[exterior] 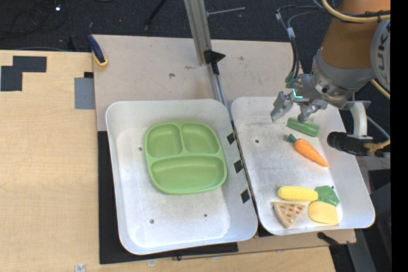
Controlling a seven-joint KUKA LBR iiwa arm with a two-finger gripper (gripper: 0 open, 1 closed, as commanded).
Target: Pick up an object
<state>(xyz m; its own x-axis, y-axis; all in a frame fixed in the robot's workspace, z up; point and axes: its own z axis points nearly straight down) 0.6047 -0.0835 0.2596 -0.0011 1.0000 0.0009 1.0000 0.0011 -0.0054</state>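
The arm (354,28) is cut off by the right edge, the green piece (328,193) in the right bin's (268,162) near right corner is half hidden behind corn (298,193) and a yellow piece (324,213).

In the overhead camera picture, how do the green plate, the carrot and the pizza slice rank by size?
Largest to smallest as they look:
1. green plate, by far
2. carrot
3. pizza slice
The last two look close, so their order is unsure.

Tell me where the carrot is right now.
The carrot lies in the right bin, toward its far right side, just below the green block and above the corn cob.
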